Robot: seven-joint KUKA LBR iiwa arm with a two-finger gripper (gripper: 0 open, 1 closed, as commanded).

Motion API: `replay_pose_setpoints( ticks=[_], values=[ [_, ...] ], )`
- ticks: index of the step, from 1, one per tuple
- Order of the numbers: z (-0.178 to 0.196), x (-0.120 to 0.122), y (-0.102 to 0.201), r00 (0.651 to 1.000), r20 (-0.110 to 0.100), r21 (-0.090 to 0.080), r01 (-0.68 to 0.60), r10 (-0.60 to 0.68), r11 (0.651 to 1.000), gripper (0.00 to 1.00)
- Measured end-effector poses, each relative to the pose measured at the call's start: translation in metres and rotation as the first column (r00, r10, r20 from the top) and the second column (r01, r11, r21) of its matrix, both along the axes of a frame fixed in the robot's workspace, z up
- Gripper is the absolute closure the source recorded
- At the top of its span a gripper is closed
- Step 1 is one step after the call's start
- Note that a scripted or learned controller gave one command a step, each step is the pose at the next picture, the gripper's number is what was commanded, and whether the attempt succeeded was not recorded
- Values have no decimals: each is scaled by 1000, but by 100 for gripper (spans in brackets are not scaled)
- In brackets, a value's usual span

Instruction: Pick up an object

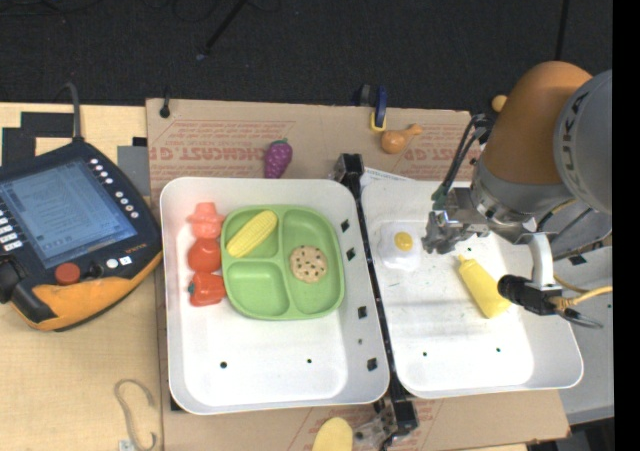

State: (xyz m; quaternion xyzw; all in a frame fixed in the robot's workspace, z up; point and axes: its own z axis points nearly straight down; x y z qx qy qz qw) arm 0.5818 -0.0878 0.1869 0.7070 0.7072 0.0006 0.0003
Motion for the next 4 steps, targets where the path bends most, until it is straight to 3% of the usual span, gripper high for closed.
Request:
replay_pose_setpoints(
  ticks=[1, 2, 3, 4],
  values=[
    [43, 0, -1, 1000, 0, 0, 1, -1, 1000, 100],
    [42, -14, 47, 1000, -6, 2, -2, 2, 1000, 100],
    [50, -51, 89, 1000, -7, 2, -2, 2, 1000, 100],
    [44, -47, 95, 1000, -6, 0, 1, -1, 1000, 100]
  ],
)
